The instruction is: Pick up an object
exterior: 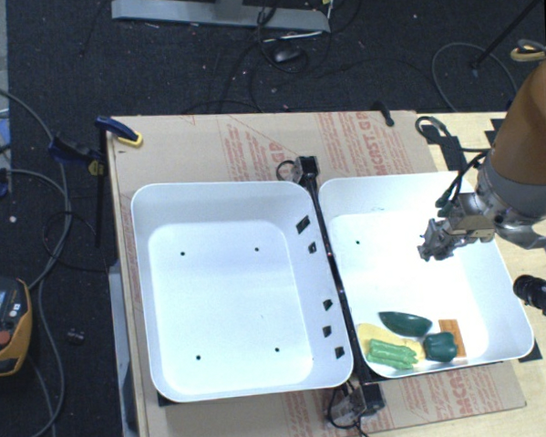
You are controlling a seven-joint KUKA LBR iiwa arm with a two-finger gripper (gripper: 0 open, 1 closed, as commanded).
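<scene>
While the arm (525, 145) is being reached in from the right, the gripper (433, 244) is being held above the floor of the right bin (382, 218), roughly at mid-depth and toward that bin's right half. How far its fingers are parted cannot be told, since the tip is being seen as a small dark blur; nothing is being seen between them. The orange band is being shown at the right edge, above the grey wrist.

Four small things are being kept together in the near corner area of the right bin, well apart from the gripper. A dark green oval piece (405, 322) is being rested nearest the gripper. Just below it, a light green ridged piece (390, 353) is being laid on a pale yellow piece (372, 333), which is peeking out beside the bin's left wall. A teal lump (439, 346) is being set just to the right of these, touching or nearly touching a small orange block (451, 327) behind it.

The left bin (163, 210) is being shown beside the right one, the two being separated by a dark strip (328, 265) with clips. Both are being borne by a cardboard-covered bench (242, 151), and cables are being trailed over the dark floor (55, 69) around it.
</scene>
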